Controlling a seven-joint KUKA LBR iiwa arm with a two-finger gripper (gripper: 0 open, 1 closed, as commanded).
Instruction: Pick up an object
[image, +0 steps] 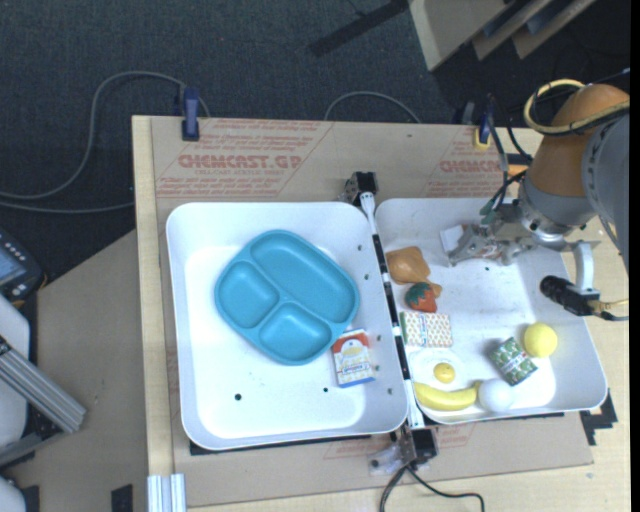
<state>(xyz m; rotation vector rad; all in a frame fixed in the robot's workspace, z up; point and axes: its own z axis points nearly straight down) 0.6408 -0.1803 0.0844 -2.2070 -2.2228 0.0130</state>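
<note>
1. Banana (447, 397) and fried egg (441, 372) lie at the right bin's (590, 385) near-left corner, a white ball (496, 395) touching the banana's tip.
2. Lemon (540, 339) and green box (512, 361) sit near the right edge.
3. Bread roll (407, 264), strawberry (422, 296) and wafer (426, 328) line the left edge.
4. Gripper (470, 243) hovers at the far edge; cannot tell its state.
5. Left bin (200, 390): blue plate (285, 295), small carton (353, 359).
</note>
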